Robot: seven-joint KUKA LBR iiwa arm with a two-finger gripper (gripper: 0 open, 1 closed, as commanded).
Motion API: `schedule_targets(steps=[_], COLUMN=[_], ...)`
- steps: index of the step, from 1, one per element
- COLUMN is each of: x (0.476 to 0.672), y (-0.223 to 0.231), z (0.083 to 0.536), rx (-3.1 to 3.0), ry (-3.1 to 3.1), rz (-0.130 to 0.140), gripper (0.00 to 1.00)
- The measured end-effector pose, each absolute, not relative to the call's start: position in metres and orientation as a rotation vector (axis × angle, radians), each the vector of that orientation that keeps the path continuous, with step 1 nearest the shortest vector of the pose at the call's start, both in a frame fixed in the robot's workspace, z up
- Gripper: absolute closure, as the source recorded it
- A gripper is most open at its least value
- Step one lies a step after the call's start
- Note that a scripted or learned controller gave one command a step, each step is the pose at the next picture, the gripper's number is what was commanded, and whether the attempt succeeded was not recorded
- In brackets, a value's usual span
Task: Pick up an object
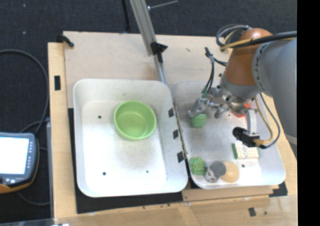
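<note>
My gripper hangs low over the upper left part of the right bin, and it is open. A small green rounded object lies on the bin floor right beside the left fingertip, not between the fingers. Along the front of the same bin lie a green textured ball, a grey round piece and a tan round piece. A green and white patterned card rests just behind them.
The left bin holds a light green bowl near its middle. A metal post rises at a slant behind the bins. The arm's grey and orange body covers the right bin's far right corner.
</note>
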State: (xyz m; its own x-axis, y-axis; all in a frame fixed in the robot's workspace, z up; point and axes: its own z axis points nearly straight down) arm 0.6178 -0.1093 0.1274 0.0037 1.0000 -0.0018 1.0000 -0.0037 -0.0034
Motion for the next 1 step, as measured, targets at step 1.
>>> schedule_targets(steps=[1], x=[0.6174], y=[-0.1108], z=[0.0993], rx=[-2.225], ry=[-2.218], rz=[0.005], gripper=[0.0])
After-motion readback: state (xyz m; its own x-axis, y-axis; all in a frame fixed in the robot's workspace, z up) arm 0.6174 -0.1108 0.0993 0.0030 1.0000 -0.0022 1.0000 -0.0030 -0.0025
